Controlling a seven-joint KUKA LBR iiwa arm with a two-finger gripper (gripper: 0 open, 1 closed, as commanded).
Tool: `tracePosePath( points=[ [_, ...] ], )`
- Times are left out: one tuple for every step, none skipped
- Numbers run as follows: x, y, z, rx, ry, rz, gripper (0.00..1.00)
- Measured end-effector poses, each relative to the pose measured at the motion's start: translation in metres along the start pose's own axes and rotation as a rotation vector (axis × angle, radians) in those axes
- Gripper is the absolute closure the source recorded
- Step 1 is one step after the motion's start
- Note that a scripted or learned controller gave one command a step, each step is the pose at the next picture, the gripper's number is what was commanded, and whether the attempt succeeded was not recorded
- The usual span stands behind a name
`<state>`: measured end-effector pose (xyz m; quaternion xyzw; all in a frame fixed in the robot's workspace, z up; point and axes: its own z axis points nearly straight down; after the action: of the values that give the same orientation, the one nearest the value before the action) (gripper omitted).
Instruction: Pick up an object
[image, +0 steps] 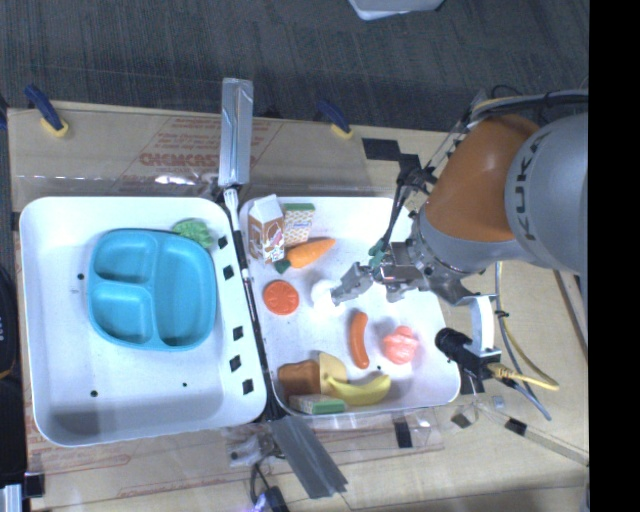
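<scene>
My arm (510, 195) reaches in from the right over the right-hand bin (425, 385), and my gripper (352, 284) hangs above the middle of that bin, its grey fingers pointing left toward the divider. I cannot tell how far apart those fingers stand, and I see nothing between them. Just below the gripper lies a small orange sausage (358, 339), upright in the view, with a pink lumpy piece (400, 345) beside it on the right. To the gripper's left sits a round red-orange disc (281, 297), and above that a carrot (309, 252) lies slanted, next to a small milk carton (265, 232) and a green-topped box (298, 222). Along the bin's near edge a yellow banana (360, 388) curves beside a brown piece (298, 377), with a green sponge-like block (316, 405) just below them. The left-hand bin (45, 330) holds a blue divided tray (152, 288), and a green leafy item (197, 233) rests at the tray's upper right corner.
</scene>
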<state>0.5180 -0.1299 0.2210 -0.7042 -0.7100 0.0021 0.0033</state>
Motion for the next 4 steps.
tracePosePath(
  points=[
    [-0.05, -0.005, 0.13, -0.005, 0.0, -0.116, 0.0],
    [-0.032, 0.033, 0.067, -0.003, -0.001, -0.013, 0.0],
    [-0.032, 0.033, 0.061, 0.003, 0.0, -0.015, 1.0],
    [-0.031, 0.058, 0.131, -0.004, -0.001, -0.168, 1.0]
  ],
)
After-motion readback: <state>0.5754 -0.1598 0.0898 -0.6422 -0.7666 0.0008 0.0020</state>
